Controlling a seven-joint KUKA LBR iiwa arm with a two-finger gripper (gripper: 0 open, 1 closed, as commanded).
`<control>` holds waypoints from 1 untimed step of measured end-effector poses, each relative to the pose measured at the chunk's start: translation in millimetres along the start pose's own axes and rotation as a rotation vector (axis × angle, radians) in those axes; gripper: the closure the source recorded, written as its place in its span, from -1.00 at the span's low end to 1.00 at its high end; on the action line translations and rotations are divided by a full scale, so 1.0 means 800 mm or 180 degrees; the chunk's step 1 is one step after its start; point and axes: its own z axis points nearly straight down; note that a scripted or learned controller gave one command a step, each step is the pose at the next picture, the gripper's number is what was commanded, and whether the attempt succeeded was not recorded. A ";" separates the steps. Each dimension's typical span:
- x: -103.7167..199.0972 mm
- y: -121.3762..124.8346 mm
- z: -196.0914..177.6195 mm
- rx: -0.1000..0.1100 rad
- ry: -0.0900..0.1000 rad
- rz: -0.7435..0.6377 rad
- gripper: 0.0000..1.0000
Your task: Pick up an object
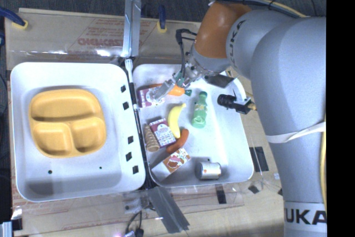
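Gripper (pixel 176 81) low in the right bin (pixel 236 141), at its far edge; whether it is parted or closed, cannot tell.

Just beside it: a small orange piece (pixel 176 91) and a maroon packet (pixel 148 95). Nearer the camera: banana (pixel 175 119), green bottle (pixel 199 110). Well off: metal can (pixel 209 170). Banana looks light and soft, bruises easily; best taken across mid-curve. Yellow tray (pixel 67 121) in the left bin (pixel 33 186).

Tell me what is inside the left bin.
The left bin holds a yellow divided tray with three bare compartments. The bin floor beneath the tray is covered.
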 end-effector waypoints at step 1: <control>-0.010 -0.011 0.007 0.0028 0.0018 -0.0674 -1.00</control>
